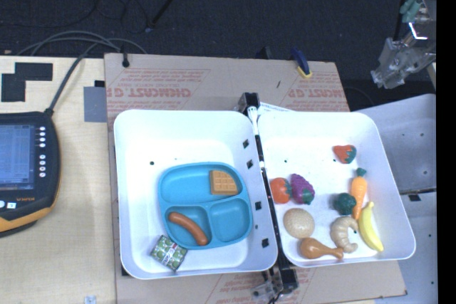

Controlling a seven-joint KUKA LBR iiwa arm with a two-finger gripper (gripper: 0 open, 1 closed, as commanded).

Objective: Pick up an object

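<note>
White plastic bins sit side by side: the right bin (385, 146) holds toy foods, among them a strawberry (345, 153), carrot (358, 190) and banana (370, 227). The gripper (399, 64) hangs at the far right, outside the bins; its state cannot be told.

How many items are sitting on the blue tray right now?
2. On the blue tray in the left bin: a waffle in the upper right compartment and a sausage in the lower left one. Nothing looks hidden there.
</note>
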